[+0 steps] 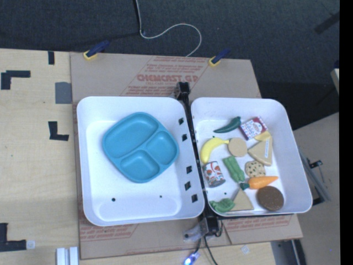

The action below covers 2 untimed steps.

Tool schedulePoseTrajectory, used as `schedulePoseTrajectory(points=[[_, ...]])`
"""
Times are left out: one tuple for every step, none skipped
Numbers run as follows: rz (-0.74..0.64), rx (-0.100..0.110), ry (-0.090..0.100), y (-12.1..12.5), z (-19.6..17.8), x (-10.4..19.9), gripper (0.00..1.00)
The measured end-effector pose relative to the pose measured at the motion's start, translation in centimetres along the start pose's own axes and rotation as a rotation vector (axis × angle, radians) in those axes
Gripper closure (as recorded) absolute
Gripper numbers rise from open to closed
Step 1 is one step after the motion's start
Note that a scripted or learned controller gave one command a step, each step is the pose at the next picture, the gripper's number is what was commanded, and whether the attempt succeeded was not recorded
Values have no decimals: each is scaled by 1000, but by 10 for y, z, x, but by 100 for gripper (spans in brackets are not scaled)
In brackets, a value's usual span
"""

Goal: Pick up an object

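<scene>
The right bin [287, 148] holds several toy foods: a yellow banana [211, 147], a dark green pepper [227, 126], a red-and-white packet [252, 128], a round tan biscuit [237, 147], a cheese wedge [262, 152], a green pod [234, 169], a small can [214, 174], a chip cookie [254, 168], an orange carrot [261, 181], a brown disc [270, 198], a tan triangle [242, 201] and a leafy green piece [222, 206]. The left bin [94, 197] holds a blue divided plate [140, 147].
Both bins rest on a cardboard sheet [160, 76] held by yellow and blue clamps [96, 49] at the back. A white cable [165, 32] loops over the dark floor behind. A black clip strip [190, 142] joins the bins down the middle.
</scene>
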<state>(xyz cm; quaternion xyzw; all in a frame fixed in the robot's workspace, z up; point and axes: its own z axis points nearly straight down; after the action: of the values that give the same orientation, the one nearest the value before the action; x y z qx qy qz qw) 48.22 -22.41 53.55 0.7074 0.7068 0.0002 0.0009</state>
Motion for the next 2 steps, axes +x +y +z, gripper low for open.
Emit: schedulePoseTrajectory(points=[[-13, 0, 3, 3, 0, 103, 100], [-12, 2, 2, 2, 1, 187, 100]])
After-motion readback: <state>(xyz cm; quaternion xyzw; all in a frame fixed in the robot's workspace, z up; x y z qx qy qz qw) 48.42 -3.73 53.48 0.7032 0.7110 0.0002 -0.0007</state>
